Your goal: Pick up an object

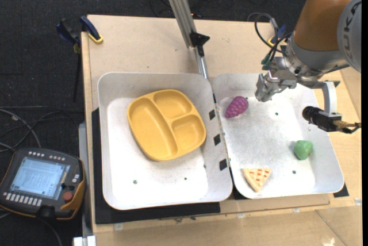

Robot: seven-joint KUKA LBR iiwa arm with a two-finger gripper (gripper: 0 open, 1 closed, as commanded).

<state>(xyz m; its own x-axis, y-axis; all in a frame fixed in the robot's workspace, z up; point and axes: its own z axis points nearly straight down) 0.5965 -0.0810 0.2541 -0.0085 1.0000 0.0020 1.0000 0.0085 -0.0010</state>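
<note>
Currently the claw (263, 93) hangs above the right bin (322, 181); whether it is apart or together cannot be told from this angle. The nearest candidate, a purple grape bunch (236, 106), lies just beside the claw on its left, close to the bin's wall. Risk: a descent slightly off-centre may nudge the bunch against that wall. The green piece (303, 149) and waffle wedge (256, 177) lie well apart from the claw.

Yellow tray (167, 124), purple grapes (236, 106), green toy (303, 149)
</note>
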